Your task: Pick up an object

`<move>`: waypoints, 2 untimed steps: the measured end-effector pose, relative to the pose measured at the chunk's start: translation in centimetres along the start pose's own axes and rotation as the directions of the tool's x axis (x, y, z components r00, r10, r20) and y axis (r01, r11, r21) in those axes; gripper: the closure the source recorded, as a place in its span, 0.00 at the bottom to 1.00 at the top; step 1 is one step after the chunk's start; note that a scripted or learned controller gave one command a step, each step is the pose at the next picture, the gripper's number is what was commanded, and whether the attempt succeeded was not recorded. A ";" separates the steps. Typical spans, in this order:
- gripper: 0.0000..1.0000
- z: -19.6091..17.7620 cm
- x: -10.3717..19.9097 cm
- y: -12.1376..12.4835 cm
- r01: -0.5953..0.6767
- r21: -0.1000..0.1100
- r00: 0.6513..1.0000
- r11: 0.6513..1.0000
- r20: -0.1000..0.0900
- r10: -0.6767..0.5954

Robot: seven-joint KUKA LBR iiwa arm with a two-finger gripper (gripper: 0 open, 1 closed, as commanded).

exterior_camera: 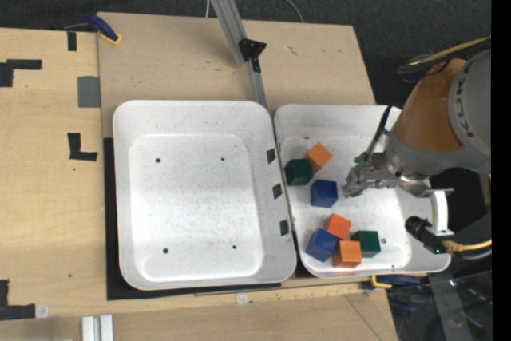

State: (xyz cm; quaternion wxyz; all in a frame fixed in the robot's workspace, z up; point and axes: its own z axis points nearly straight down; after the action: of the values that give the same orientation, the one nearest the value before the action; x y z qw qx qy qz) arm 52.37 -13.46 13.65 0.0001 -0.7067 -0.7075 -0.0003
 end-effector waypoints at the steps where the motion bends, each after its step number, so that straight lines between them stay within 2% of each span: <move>1: 1.00 -4.2 0.3 0.2 0.001 -0.002 1.000 1.000 0.001 -0.001; 2: 1.00 -7.9 0.3 0.3 0.000 -0.003 1.000 1.000 0.001 0.000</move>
State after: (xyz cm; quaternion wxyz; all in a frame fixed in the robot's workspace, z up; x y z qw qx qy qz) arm 52.70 -13.13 21.54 -0.0012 -0.7066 -0.7077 -0.0008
